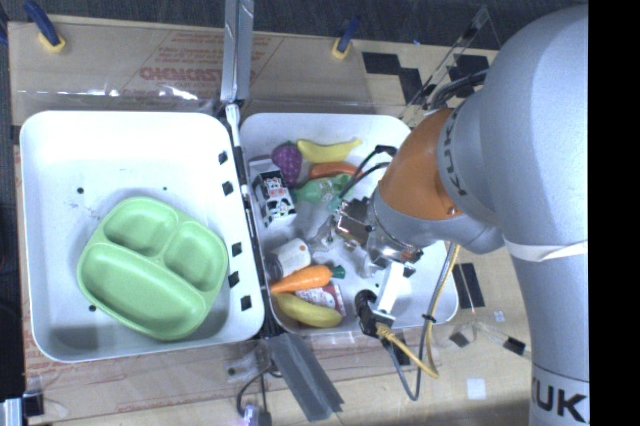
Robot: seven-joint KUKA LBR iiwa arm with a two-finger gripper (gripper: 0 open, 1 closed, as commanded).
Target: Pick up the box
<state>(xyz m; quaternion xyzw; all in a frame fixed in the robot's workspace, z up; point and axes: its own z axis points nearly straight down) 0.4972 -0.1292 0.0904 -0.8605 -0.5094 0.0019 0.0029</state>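
The box (273,195) is a small black-and-white printed carton. It stands in the right bin (425,299) near that bin's left wall. My gripper (343,220) is lowered into the middle of the same bin, to the right of the box and apart from it. Green and pale items crowd around its tip. The grey arm with its orange band (420,176) hides the bin's right half.
The right bin also holds purple grapes (287,157), a yellow banana (327,150), a carrot (300,279), a second banana (308,312) and a white cup (293,257). A green divided plate (150,264) lies in the left bin (60,144). A metal divider (236,54) stands between the bins.
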